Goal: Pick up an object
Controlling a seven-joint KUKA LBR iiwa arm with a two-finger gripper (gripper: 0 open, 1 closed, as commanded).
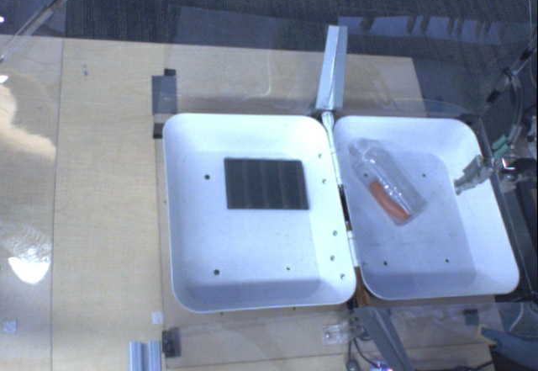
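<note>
A clear plastic bottle (388, 182) with an orange part at its lower end lies slanted in the right bin (437, 277), near that bin's middle. A dark ribbed rectangular pad (266, 184) lies flat in the left bin (252, 277). My gripper (468, 178) pokes in at the right bin's right rim, well to the right of the bottle and apart from it. Most of the arm is cut off by the view's right edge.
A grey metal bar (331, 79) stands behind the seam between the two bins. Cables and brackets (514, 121) crowd the far right side. The wooden bench top (92, 193) stretches to the left of the bins.
</note>
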